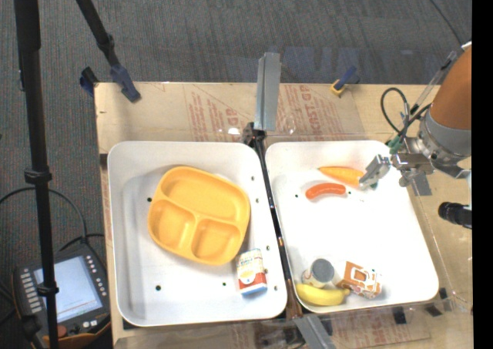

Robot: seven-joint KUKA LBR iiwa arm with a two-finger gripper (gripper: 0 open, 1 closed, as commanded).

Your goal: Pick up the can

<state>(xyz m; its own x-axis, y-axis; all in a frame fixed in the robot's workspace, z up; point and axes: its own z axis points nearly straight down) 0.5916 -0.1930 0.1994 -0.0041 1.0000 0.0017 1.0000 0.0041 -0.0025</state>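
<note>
Left bin (123, 186): one yellow tray (199, 215); one carton (252, 272) | Right bin (385, 239): one can (322, 271) at the near edge, touching one banana (322, 294); one orange packet (362, 279); one carrot (341, 175); one sausage (326, 190) | gripper (375, 171): over the far right corner beside the carrot, grasping nothing; finger state unreadable

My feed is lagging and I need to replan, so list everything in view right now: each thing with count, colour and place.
Shallow white bins: two, side by side on the bench.
Compartmented plastic plate: one, yellow, left bin.
Small printed carton: one, white with red and blue, left bin, front right corner.
Carrot-like piece: one, orange, right bin, rear.
Sausage-shaped piece: one, red-orange, right bin, beside the carrot-like piece.
Round metal can: one, grey, right bin, front.
Banana: one, yellow, in front of the can.
Crumpled packet: one, orange and white, right of the can.
Tool: one, grey, over the right bin's rear, far from the can.
</note>
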